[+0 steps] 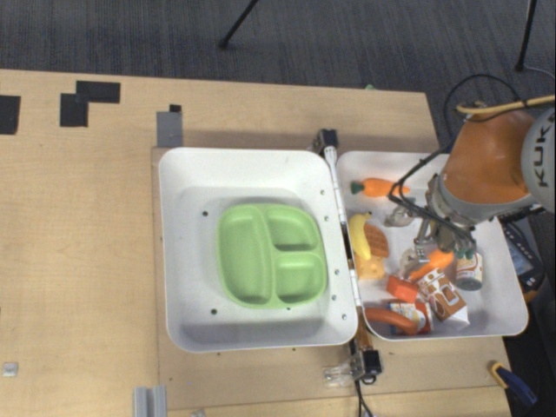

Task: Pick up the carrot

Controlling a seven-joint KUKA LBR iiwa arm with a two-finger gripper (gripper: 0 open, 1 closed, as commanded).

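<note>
The carrot (377,187), orange with a small green top on its left end, lies near the far edge of the right bin (512,315). My gripper (440,248) hangs low over the middle of that bin, well in front of and to the right of the carrot and not touching it. Its fingers (423,238) stand apart, open, over a small orange piece (437,261) among the toy foods. I cannot tell what that orange piece is. The arm's orange band (486,159) covers the bin's far right corner.
Several toy foods crowd the right bin: a yellow piece (358,231), a tan bread-like piece (376,241), a red sausage (395,318), a brown and white carton (447,299) and a small can (470,272). A green divided plate (272,254) lies in the left bin (187,233).
</note>
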